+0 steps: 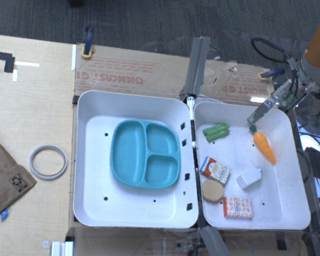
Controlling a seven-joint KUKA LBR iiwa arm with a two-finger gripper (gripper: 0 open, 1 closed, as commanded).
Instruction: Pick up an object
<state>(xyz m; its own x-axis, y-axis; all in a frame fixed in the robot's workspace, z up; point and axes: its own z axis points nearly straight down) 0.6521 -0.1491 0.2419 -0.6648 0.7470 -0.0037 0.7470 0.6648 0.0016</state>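
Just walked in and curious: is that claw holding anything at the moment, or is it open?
Claw: open or shut cannot be told; nothing seen in it. It hangs just above the carrot.

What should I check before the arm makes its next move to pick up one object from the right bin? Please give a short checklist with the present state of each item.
1. End effector is over the right bin: ok, at its upper edge.
2. End effector carries nothing: ok, nothing seen between its tips.
3. Finger opening is wide enough: cannot tell.
4. A target is near: ok, the carrot lies just below the end effector, apart from other items.
5. Green vegetable is free to grasp: ok, it lies alone.
6. Lower items are separated: not ok, the small carton and the round tan piece touch or nearly touch.
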